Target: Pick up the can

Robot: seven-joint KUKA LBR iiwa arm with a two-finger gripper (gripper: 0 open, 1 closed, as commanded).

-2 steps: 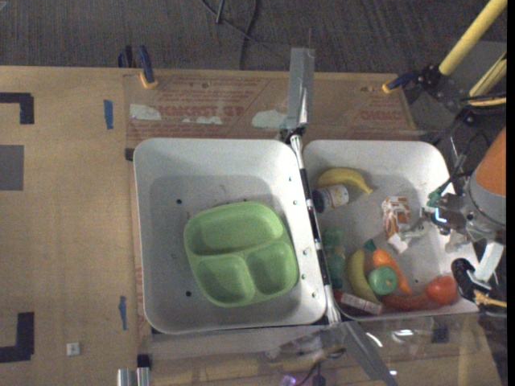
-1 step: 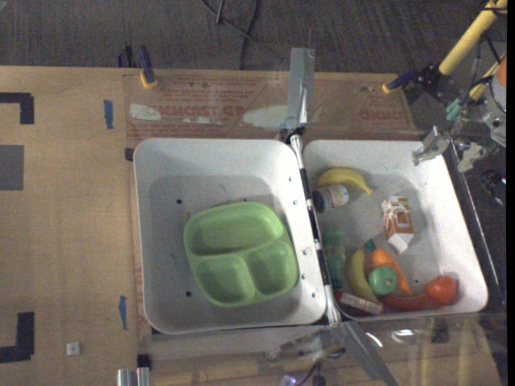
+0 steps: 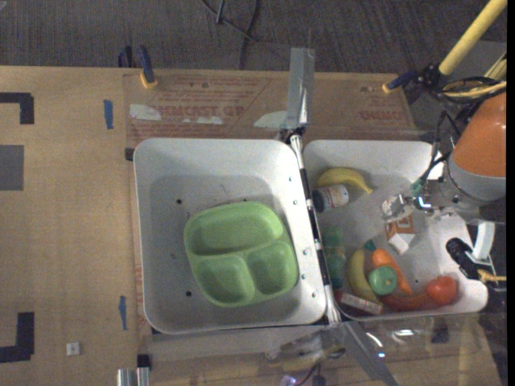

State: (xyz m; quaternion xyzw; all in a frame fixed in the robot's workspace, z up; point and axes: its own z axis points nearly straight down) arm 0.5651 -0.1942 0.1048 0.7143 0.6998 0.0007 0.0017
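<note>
White plastic walls the right bin [image 3: 354,147], where the can [image 3: 335,197] lies on its side, long axis running nine-to-three, just under the banana [image 3: 344,178], at nine o'clock from the gripper [image 3: 400,208], whose jaw state I cannot tell.

Overhead slant on both bins [image 3: 217,155]

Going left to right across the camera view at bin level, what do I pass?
Bare bench top → left bin → green divided plate → the seam between the bins → right bin, holding banana → gripper → arm's orange band.
</note>
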